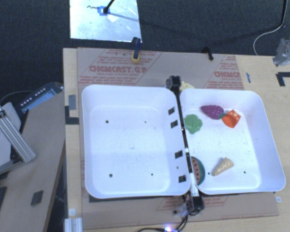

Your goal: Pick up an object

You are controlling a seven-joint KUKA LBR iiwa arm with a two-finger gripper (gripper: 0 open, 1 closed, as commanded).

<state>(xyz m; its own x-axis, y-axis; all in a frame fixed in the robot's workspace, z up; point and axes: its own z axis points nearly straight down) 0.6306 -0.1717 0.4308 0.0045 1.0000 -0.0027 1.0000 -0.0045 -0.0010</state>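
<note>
Grapes (212, 111), carrot (231, 119), right bin (268, 129)

A robotics lab: taped bench (150, 62), white bins (130, 144), loose cables (270, 30).

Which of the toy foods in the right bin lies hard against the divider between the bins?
The watermelon slice, at the right bin's near-left edge. The green piece sits just off it; the others lie farther right.

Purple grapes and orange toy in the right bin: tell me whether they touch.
Touching, as far as the camera view shows: the purple grapes meet the orange toy at its green end, with no white bin floor between them.
</note>
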